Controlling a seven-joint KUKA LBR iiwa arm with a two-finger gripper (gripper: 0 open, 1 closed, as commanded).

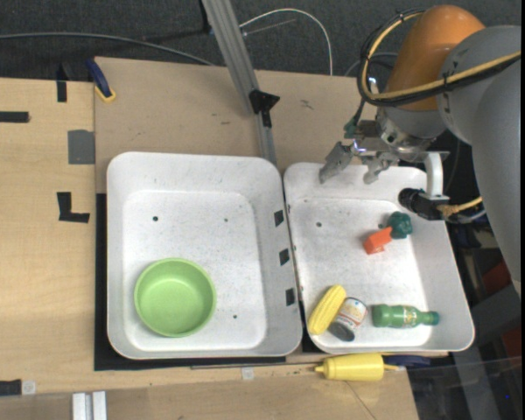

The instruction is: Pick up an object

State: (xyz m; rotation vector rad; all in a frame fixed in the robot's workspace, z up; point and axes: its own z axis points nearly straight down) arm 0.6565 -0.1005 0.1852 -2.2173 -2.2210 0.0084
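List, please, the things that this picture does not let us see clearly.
- Claw: small and dark in the camera view; any grasp is unclear.
- Small can: label too small to read; the yellow corn toy covers one side.
- Orange and teal toy: too blurred to identify.

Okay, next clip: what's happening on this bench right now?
A grey robot arm reaches in from the right, its open claw hanging over the far edge of the right bin, holding nothing. That bin holds an orange and green toy, a corn cob, a small can and a green bottle. A green bowl sits in the left bin. A yellow bottle lies outside, by the near edge.
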